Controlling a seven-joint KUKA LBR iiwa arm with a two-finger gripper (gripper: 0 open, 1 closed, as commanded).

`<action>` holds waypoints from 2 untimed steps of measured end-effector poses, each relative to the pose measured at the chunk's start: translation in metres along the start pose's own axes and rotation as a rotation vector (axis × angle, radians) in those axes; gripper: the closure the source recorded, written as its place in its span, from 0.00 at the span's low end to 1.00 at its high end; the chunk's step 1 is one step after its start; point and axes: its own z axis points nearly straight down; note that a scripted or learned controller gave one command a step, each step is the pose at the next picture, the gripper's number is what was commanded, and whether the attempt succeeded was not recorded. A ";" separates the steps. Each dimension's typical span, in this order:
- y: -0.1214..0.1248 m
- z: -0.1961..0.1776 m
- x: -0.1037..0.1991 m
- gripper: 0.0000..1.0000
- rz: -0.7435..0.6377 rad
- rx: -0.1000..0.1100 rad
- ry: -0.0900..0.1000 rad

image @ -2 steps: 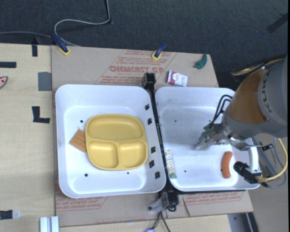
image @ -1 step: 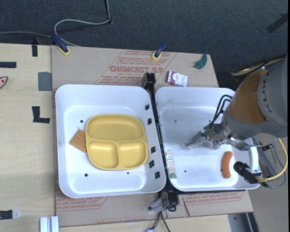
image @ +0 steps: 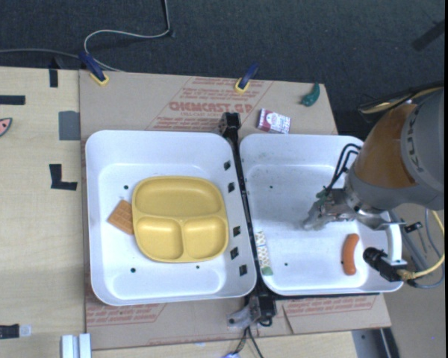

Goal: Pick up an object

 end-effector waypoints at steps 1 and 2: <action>0.000 0.000 0.000 0.00 0.000 0.000 0.000; -0.038 0.028 -0.041 0.00 0.001 -0.001 0.001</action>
